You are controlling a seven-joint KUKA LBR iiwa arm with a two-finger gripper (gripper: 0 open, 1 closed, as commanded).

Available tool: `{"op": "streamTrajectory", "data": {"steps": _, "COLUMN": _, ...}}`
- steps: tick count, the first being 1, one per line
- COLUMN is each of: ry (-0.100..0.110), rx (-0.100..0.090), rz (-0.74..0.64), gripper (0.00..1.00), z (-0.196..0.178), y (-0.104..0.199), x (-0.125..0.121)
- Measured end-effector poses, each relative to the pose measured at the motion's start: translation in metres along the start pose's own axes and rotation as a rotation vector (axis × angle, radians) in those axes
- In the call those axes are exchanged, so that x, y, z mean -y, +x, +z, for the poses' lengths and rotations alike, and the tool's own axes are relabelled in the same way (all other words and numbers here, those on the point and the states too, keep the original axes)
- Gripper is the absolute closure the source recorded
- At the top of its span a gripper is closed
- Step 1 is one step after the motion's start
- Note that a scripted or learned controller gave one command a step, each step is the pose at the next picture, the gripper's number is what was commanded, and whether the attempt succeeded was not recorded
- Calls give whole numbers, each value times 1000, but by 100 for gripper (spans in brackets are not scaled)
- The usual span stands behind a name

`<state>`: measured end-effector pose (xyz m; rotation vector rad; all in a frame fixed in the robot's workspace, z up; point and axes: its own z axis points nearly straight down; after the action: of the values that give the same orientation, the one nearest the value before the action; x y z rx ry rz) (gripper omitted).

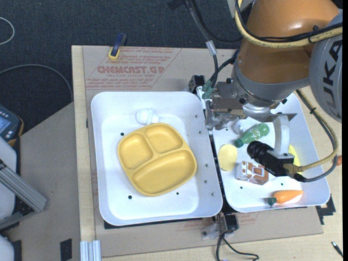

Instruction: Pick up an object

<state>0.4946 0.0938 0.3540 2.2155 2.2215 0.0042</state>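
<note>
Where the arm (283,42) comes down over the right bin (318,188), the jaws sit low at that bin's far-left corner, close to the wall shared with the left bin (106,145). The wrist body hides them from above; open or closed, cannot tell. Nothing seen held.

Nearest thing: green bottle (252,133), lying tilted just right of the jaws and a little nearer the camera, apart from them. Yellow disc (227,156) lies flat below the jaws, toward the camera, near the left wall. Brown-and-white packet (252,172) is just beyond the disc on its right, further from the jaws. Carrot (286,197) is the farthest, at the near-right corner, well apart from the jaws. A yellow scrap (294,155) shows at the right side, partly hidden by robot parts.

Left of the jaws, across the shared wall: a yellow divided plate (156,157) fills the middle of the left bin, upright, three compartments. A small white lump (145,116) touches the plate's far rim, about level with the jaws.

On the worktop (141,72), far left of the jaws, a blue-and-yellow clip (116,47) at the far edge.
</note>
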Motion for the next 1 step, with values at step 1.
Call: {"op": "streamTrajectory", "data": {"steps": 1, "ry": -2, "rx": 0, "rz": -1, "gripper": 100, "z": -10, "y": 0, "x": -1}}
